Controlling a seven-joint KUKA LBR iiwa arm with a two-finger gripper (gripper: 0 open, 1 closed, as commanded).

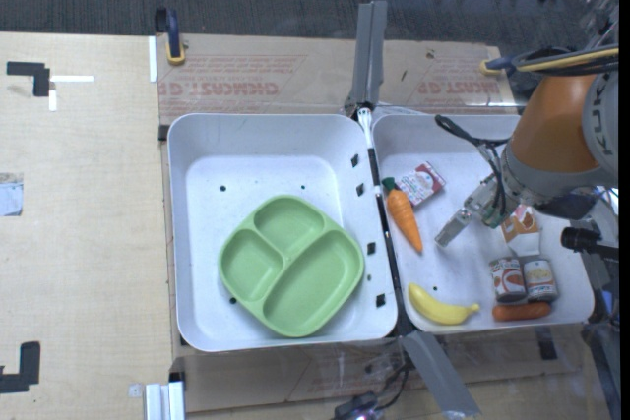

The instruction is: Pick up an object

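While the gripper hangs low over the right bin, I cannot tell its state, and nothing shows held in it. This looks like the approach step, with no object picked yet. Candidates lie close: the carrot just to its left, the red packet up and left, the banana below, two cans to its lower right. The next move calls for settling squarely over one and closing.
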